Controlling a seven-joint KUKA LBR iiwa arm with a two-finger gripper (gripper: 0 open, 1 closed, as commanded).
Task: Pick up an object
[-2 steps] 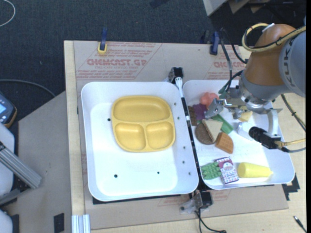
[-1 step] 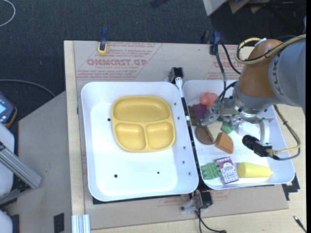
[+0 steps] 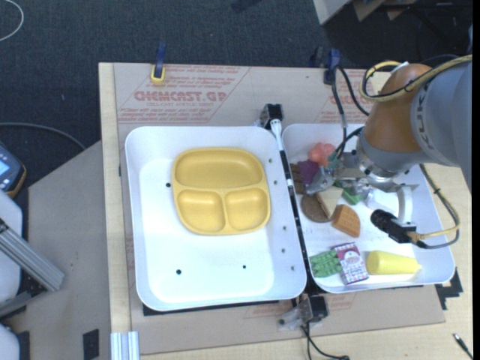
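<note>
Toys crowd right bin; gripper low among them, finger state unclear.

A yellow three-compartment tray lies in the left bin. A yellow clamp grips the counter's far edge, on dark carpet.

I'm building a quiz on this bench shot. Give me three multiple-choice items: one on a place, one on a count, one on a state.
1. Where does the yellow tray lie?
A. left bin
B. right bin
C. on the cardboard

2. How many compartments does the tray have?
A. two
B. three
C. five

3. How does the yellow block rest?
A. lying in the right bin
B. standing on the tray
C. hanging off the bench

Answers: 1 A, it sits within the left bin's walls. 2 B, one wide, two small. 3 A, it lies near the bin's front corner.
</note>
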